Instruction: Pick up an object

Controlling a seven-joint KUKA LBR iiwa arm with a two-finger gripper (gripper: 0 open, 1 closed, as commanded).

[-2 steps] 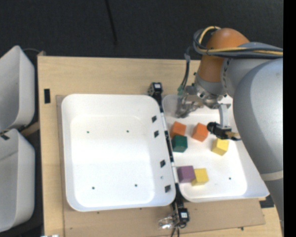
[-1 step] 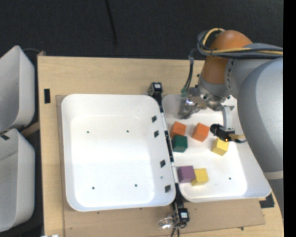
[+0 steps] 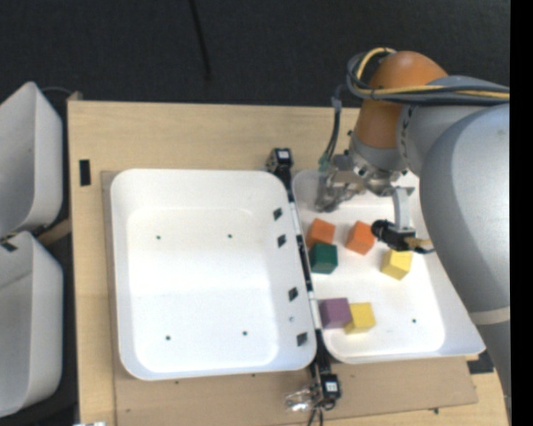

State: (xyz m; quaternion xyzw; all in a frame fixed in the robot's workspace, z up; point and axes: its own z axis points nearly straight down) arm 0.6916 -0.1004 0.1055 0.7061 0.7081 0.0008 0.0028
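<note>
1. You have the arm (image 3: 462, 149) reaching in from 3 o'clock, its gripper (image 3: 336, 189) low over the right bin (image 3: 426, 335) near that bin's 11 o'clock corner.
2. You cannot tell from this view how the gripper is set; nothing shows in it.
3. At the gripper's 6 o'clock lie two orange blocks (image 3: 321, 232), with a green block (image 3: 324, 257) touching the left one.
4. Toward 5 o'clock find a yellow block (image 3: 396, 264); lower down, a purple block (image 3: 335, 311) touches another yellow one (image 3: 361, 317).

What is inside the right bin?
The right bin holds two orange blocks, a green, a purple and two yellow. The arm covers its right side.
</note>
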